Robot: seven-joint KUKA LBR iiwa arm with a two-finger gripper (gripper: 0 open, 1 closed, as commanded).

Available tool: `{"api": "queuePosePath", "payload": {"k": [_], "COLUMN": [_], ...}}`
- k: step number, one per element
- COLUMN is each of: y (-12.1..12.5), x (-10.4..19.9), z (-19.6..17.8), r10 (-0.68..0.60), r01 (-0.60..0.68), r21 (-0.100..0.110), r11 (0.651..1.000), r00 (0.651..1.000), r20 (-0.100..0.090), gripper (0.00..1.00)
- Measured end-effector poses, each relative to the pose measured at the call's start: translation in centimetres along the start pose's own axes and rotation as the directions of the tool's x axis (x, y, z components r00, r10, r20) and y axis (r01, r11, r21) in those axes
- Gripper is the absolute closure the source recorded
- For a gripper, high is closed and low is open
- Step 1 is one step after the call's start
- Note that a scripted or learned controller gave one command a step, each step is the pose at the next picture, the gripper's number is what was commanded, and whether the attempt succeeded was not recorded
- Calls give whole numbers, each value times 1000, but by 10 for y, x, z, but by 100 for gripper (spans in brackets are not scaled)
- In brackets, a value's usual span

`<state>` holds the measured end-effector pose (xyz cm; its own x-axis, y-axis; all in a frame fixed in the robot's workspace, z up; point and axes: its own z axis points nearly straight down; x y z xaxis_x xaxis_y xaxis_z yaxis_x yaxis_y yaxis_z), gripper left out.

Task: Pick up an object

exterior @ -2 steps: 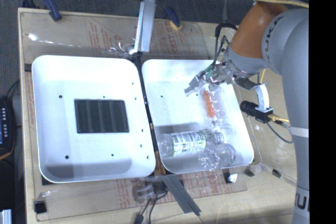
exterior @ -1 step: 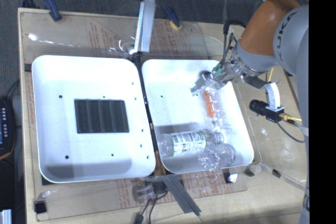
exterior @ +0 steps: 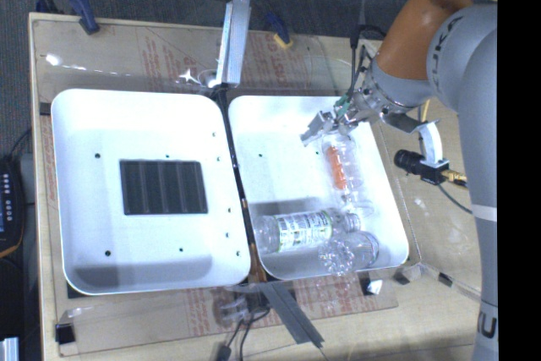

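The pincer (exterior: 325, 124) is seen over the right bin's far side; whether it is open cannot be told, and nothing is seen held. The smooth white left bin (exterior: 84, 182) bears a dark ribbed rectangle (exterior: 163, 187). In the right bin (exterior: 270, 148) lie a labelled clear bottle (exterior: 296, 231), a crumpled clear bottle (exterior: 348, 251) and an orange-filled clear tube (exterior: 338, 167).

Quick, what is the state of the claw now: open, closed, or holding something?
Claw: cannot be told from this view. It sits above the right bin, just over the clear tube with orange contents; nothing is seen held.
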<state>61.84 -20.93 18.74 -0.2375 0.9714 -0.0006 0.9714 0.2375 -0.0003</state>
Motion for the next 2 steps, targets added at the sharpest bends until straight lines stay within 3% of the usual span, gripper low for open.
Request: {"api": "queuePosePath", "payload": {"k": [1,2], "y": [-25,-29], "x": [6,8], "z": [-19,-22], "r10": [-28,-52], "r01": [28,52], "r21": [2,4], "r11": [1000,999], "r00": [1000,999], "r20": [-2,-4], "gripper": [0,0]}}
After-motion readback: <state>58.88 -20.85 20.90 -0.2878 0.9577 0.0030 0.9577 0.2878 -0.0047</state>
